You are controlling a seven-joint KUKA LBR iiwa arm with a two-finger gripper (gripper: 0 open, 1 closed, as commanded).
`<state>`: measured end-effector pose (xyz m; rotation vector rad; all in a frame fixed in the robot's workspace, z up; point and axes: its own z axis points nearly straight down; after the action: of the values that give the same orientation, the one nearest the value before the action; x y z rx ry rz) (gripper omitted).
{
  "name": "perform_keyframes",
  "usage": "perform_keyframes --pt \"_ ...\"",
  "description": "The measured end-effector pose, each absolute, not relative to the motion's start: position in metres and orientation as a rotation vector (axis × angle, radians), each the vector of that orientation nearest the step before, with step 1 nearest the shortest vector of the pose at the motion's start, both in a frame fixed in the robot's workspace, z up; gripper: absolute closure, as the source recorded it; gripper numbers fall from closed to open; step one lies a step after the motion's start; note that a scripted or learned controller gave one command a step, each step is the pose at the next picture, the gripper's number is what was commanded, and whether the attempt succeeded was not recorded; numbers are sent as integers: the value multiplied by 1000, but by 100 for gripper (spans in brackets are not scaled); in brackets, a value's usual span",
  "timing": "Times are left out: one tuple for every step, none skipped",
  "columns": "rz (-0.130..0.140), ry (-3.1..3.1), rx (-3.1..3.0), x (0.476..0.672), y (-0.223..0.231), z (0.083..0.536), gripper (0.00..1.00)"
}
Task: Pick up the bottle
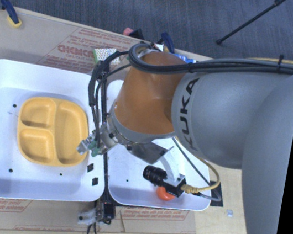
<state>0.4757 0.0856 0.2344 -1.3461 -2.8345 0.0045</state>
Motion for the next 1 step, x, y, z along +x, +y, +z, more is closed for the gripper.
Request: perform_keyframes --pt "0 -2993 -960 477 66 274 100"
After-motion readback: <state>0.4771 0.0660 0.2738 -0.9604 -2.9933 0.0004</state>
